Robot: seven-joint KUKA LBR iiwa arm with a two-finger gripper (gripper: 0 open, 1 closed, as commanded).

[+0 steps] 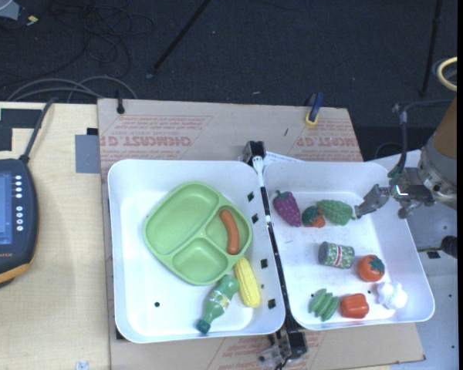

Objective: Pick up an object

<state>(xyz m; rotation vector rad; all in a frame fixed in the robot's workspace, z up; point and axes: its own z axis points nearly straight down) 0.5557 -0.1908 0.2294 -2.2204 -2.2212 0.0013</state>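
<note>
White plastic forms the two shallow bins before you: the left bin (127, 206) and the right bin (417, 284), set side by side on a sheet of printed cardboard (216, 133) on the bench. In the left bin you see a green divided plate (181, 222) carrying a sausage (231, 231) in its right-hand compartment; just below the plate lie a yellow corn cob (248, 282) and a green bottle (217, 302), the two touching or nearly so. In the right bin, along the upper part, a purple bunch of grapes (287, 207), a strawberry (314, 217) and a green leafy vegetable (336, 211) lie in a row, the last two touching. Near the middle a small can (336, 254) lies on its side, with a tomato (370, 267) just beside it on the right. Along the lower edge you find green pea pods (322, 304), a red pepper (355, 306) and a white object (391, 295). The gripper (368, 204) reaches in from the right and sits low over the upper right part of this bin, its tip just beside the leafy vegetable; you cannot tell from this view whether the claw is wide or narrow, and nothing is seen held in it. A control pendant (4, 214) rests on the wooden table at far left.
</note>
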